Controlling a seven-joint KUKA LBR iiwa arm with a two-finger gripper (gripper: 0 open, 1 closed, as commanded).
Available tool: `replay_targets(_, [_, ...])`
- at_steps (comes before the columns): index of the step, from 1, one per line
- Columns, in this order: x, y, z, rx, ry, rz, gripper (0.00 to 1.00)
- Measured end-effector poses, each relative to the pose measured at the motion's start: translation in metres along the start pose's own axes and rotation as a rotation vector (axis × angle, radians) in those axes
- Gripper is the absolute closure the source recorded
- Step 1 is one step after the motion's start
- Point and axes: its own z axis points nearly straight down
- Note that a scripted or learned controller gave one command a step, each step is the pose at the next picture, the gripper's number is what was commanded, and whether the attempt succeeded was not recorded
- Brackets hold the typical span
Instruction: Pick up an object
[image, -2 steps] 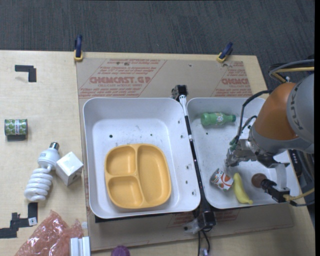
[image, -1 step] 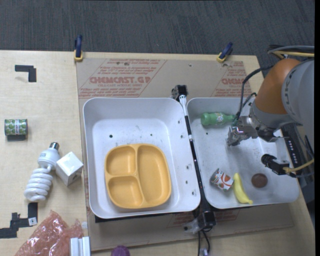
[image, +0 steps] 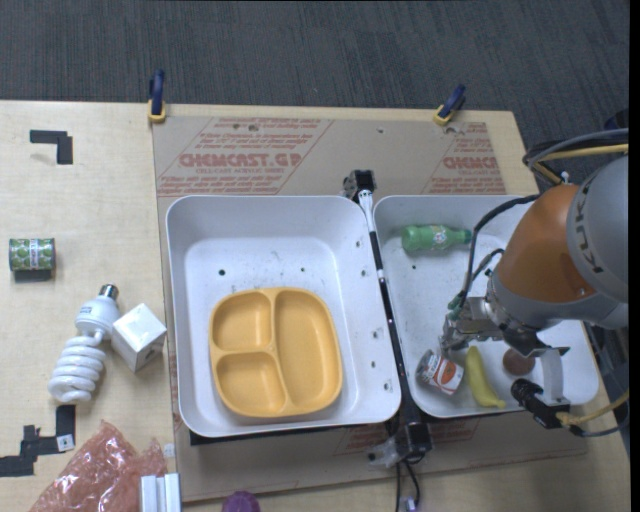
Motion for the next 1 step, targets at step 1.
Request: replay_targets(1, [-0.0006,0.0013,-0.01,-0.003,-0.001,0.002,1.0])
